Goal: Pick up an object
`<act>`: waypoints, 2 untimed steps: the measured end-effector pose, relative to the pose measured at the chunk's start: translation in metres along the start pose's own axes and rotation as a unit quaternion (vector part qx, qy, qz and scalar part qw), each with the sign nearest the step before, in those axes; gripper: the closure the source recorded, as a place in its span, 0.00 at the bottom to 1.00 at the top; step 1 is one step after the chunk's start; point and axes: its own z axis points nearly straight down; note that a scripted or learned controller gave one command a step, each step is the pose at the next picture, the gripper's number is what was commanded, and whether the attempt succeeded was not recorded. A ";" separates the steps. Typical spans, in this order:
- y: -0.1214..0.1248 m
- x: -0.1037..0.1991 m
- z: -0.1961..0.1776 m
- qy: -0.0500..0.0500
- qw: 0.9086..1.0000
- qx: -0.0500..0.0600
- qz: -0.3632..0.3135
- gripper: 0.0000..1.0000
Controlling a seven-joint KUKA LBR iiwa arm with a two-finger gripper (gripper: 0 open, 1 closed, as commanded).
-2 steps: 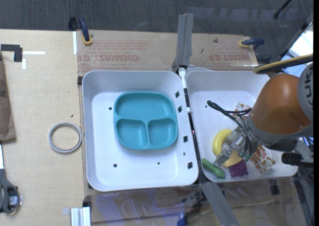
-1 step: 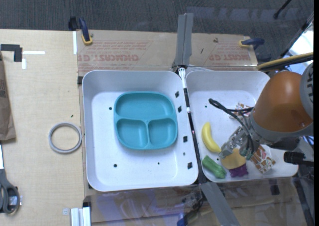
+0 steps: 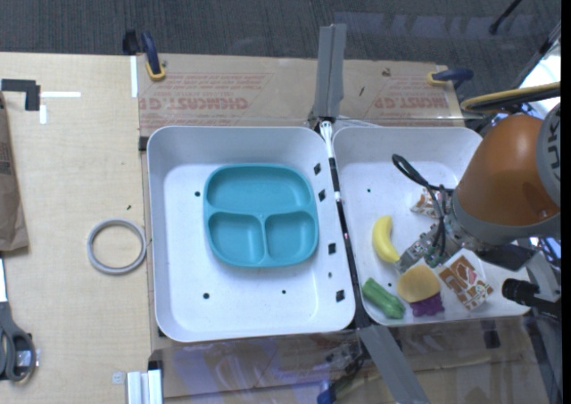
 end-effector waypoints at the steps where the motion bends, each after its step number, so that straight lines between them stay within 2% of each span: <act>1: 0.014 0.026 -0.068 0.000 1.000 0.000 -0.003 1.00; 2: 0.015 0.025 -0.076 0.000 1.000 0.000 -0.002 1.00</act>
